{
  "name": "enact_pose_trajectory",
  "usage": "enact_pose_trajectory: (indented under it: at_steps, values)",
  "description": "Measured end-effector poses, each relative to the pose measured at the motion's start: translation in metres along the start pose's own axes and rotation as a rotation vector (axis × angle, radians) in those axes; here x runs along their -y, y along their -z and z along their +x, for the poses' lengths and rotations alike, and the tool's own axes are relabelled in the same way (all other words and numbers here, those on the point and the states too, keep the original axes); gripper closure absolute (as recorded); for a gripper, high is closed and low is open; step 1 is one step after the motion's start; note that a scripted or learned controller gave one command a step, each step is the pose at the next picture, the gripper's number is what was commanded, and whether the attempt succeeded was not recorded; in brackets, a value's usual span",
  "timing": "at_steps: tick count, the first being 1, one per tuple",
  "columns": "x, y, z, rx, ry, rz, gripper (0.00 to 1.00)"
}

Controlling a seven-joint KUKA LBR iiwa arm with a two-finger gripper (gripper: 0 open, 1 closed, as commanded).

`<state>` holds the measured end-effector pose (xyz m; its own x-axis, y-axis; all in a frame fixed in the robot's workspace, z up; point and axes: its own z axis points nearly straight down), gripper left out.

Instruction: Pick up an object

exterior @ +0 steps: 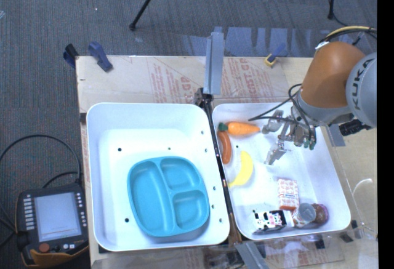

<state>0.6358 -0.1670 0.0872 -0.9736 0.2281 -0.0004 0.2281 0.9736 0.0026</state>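
Banana (242, 169) lay just left of and below the gripper (275, 155) in the right bin (326, 169); carrot (241, 128) up-left. We noted fingers spread, gripping nothing (hovering).

The grey arm (363, 92) is reaching in from the right edge of the camera view, its rounded orange band (329, 77) sitting just above the wrist. Below the band the wrist is angling down and to the left, with dark cables looping around it. The gripper (275, 154) is hanging at the end of the wrist, pointing down and to the left, its two metal fingers (271, 157) standing slightly apart with nothing between them.
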Motion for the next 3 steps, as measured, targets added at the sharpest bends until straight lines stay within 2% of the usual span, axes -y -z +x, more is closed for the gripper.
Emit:
enact_pose_trajectory:
  at_steps: [1, 2, 3]
  values:
    - [-0.012, 0.080, 0.003, 0.003, -0.313, 0.001, 0.00]
    - [-0.030, 0.149, 0.013, 0.003, -0.147, 0.001, 0.00]
    - [-0.065, 0.016, 0.020, 0.010, 0.119, 0.002, 0.00]
